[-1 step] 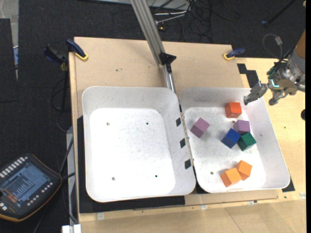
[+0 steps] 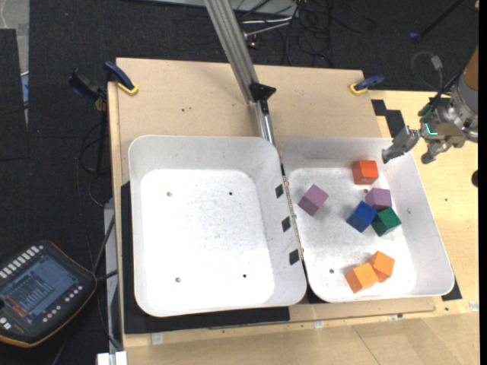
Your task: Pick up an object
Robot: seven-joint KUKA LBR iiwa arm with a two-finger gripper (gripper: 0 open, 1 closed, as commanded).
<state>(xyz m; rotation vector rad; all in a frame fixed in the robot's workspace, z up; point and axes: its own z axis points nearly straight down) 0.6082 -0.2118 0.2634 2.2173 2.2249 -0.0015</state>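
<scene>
The tool (image 2: 415, 144) hangs over the far right edge of the right-hand bin (image 2: 426, 226), its two fingers spread apart with nothing between them — open and empty. Nothing has been picked up yet.

What matters for the coming move, as I judge it, is where the nearest block lies from that tool. The red-orange cube (image 2: 365, 172) sits just inside the bin's far edge, toward the left and a little nearer the front than the fingers; it stands apart from the others, so it looks the easiest to take. The tool would have to shift inward over the bin and then come down.

Counting the blocks, all of them in the right bin: seven. One red-orange cube at the far side. Two purple ones — a lone purple cube (image 2: 313, 199) near the bin's left wall, and a second purple cube (image 2: 378, 198) pressed against the blue cube (image 2: 362, 216) and the green cube (image 2: 387, 220) in a tight cluster at the middle. Two orange cubes (image 2: 370, 271) touch each other near the front edge.

The left bin (image 2: 144, 166) sits beside it on the desk (image 2: 198, 97).
</scene>
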